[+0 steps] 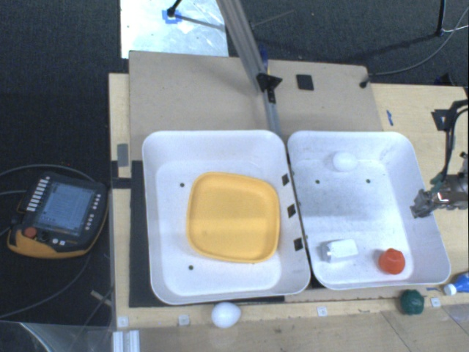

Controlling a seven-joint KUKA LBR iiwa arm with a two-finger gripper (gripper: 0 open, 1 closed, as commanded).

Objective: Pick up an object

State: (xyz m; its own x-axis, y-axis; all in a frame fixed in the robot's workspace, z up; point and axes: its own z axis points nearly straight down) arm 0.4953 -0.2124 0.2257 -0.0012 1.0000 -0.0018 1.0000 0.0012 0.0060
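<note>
**Right bin contents and gripper position**

The right bin [421,196] holds three loose items. A red cup [392,261] stands in the near right corner. A white block [338,251] lies just left of it, near the front wall; its shape is hard to resolve against the white floor. A white ball [344,161] rests near the far wall, well apart from the other two.

The gripper [427,202] sits at the right rim of the right bin, above the wall, apart from all three items. It is dark, small and partly cut off at the frame edge. Jaw state cannot be determined. Nothing is visible between them.

The left bin [165,218] carries a yellow plate [234,216], lying flat at its centre.

On the bench, a white egg [226,314] lies just outside the left bin's front wall. A green ball [411,301] lies outside the right bin's front corner. A pendant [57,215] with a lit screen lies on the floor at left; its screen text is not readable. No labels can be read anywhere.
</note>
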